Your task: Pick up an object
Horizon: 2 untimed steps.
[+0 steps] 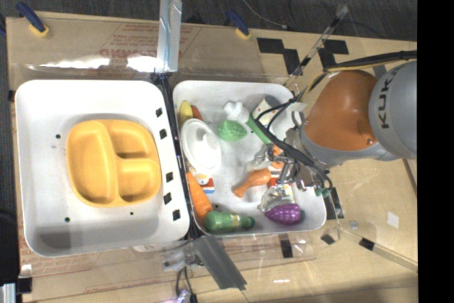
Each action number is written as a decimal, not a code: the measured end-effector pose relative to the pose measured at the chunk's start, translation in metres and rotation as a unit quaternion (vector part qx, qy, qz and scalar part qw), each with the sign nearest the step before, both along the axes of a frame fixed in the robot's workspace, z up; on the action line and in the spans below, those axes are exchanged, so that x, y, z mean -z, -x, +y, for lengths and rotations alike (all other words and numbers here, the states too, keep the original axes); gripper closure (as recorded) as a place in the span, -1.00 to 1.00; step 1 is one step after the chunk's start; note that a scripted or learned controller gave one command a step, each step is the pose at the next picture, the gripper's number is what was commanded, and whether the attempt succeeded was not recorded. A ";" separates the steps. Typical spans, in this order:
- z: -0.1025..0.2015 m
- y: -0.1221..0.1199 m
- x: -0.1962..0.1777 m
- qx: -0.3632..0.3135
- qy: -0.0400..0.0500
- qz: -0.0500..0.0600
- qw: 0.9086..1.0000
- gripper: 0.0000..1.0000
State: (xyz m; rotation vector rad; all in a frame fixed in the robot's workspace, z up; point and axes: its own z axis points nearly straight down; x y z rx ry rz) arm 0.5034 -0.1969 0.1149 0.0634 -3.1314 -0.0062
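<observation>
My gripper (279,181) reaches down into the right bin (213,92) near its right side, under the orange wrist band. Its tips are among the toys, just above a purple grape bunch (283,213) and beside an orange toy (251,182). Cables and the wrist hide the fingers. Other pieces in this bin are a white bowl (199,144), a green leafy toy (231,130), a white figure (234,110), a yellow banana (186,111), an orange carrot (199,201) and a green cucumber (228,222).
The left bin (42,103) holds a yellow divided tray (113,160). Blue clamps (32,18) and a strip of silver tape (169,35) sit along the far cardboard edge. The arm's body covers the right bin's right wall.
</observation>
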 end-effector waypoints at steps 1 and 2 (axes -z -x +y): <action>0.009 0.005 0.022 0.023 0.002 -0.007 1.000 -1.00; 0.011 0.002 0.011 0.019 0.003 -0.008 1.000 1.00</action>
